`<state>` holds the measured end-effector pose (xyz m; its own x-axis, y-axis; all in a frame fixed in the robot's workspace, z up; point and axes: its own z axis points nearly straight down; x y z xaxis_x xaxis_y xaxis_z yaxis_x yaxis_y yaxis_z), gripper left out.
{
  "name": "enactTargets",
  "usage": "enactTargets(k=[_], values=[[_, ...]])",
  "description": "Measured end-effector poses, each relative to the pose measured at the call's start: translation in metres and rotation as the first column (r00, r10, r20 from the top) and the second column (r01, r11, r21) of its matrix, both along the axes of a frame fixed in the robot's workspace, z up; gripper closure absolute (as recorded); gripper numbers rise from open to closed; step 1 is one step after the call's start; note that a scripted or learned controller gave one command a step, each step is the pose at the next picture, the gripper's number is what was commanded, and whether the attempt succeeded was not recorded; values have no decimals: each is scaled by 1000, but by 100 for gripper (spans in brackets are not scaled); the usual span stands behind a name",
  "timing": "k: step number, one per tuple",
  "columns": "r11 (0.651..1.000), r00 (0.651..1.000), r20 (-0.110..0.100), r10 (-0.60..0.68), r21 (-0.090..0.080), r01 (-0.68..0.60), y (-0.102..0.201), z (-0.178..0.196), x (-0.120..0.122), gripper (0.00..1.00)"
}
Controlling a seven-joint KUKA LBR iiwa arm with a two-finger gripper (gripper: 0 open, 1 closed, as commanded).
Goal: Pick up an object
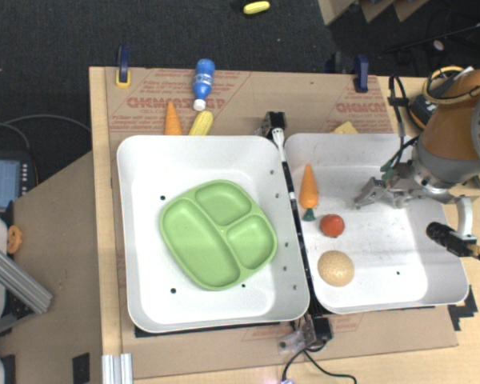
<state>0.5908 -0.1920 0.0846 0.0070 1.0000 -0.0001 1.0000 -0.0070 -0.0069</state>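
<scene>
fingers: looking spread wide at the gripper (382, 192), holding nothing
targets: carrot (307, 186), tomato (332, 226) and potato (335, 267) are sitting left of it in the right bin (444, 290)
tip: probably worth centering over the tomato before dropping, since it's looking roll-prone

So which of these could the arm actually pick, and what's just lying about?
Job:
carrot, tomato and potato in the right bin; gripper over it.

Lying about:
green plate in the left bin; bottle, corn, second carrot behind.
</scene>
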Motion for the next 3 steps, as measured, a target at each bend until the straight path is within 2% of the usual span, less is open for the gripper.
enactTargets(k=[1,2,3], values=[[1000,1000,12,16,2,-16,89,1,51,0],[1000,1000,-2,4,3,-4,86,0,-31,0],[1000,1000,8,4,0,-4,85,10,-26,100]])
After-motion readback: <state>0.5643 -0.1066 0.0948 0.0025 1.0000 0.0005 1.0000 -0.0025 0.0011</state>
